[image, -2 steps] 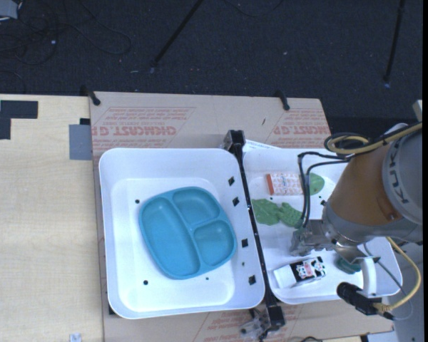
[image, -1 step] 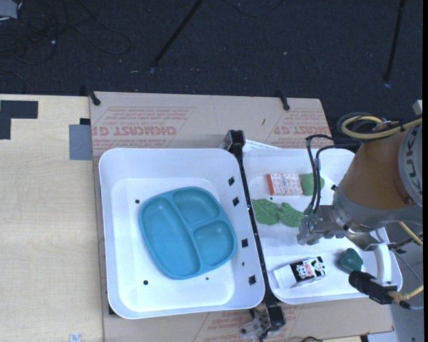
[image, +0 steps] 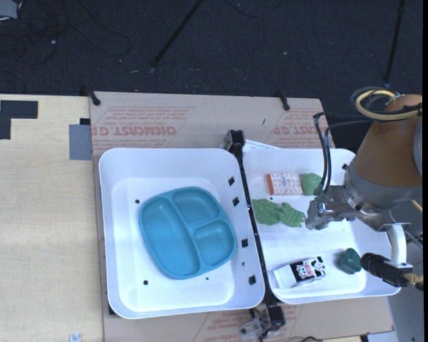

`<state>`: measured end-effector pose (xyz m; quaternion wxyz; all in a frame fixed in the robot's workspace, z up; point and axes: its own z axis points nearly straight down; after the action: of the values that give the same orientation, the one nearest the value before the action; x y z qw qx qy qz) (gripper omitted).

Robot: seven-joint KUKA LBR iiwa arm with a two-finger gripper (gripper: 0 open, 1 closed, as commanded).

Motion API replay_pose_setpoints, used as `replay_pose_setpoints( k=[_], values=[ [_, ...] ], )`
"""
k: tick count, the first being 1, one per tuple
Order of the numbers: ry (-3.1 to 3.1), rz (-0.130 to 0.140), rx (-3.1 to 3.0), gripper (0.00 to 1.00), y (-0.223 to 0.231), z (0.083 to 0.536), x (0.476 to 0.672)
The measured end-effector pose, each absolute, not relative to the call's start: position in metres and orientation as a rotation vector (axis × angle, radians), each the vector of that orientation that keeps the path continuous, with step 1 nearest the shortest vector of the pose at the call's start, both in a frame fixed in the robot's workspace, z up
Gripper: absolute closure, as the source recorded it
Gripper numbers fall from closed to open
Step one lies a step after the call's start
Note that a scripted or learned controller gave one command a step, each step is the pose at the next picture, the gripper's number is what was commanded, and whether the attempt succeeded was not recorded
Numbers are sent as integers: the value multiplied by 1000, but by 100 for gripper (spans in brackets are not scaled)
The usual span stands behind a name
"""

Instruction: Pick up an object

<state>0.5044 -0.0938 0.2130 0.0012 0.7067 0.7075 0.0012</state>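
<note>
Here the tool point(image: 318, 214) hangs low over the right bin point(image: 271, 262), just beside the green leafy toy point(image: 277, 212); whether it is open or closed I cannot tell. Behind it lie a small orange-and-white box point(image: 283, 184) and a pale green lump point(image: 312, 183). Nearer the front sit a black-and-white carton point(image: 300, 271) and a dark teal piece point(image: 349, 261). Across the divider, the left bin point(image: 121, 262) holds a blue sectioned plate point(image: 186, 231). Both bins rest on the surface point(image: 36, 212).
</note>
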Motion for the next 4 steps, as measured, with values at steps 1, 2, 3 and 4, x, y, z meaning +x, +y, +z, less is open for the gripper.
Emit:
replay_pose_setpoints(
  k=[1,2,3,4],
  values=[
    [2222,-1,2221,100,-95,231,505],
    [2226,-1,2219,100,-48,239,523],
    [2227,-3,2221,100,1,231,530],
    [2227,-1,2218,100,50,240,548]
  ],
)
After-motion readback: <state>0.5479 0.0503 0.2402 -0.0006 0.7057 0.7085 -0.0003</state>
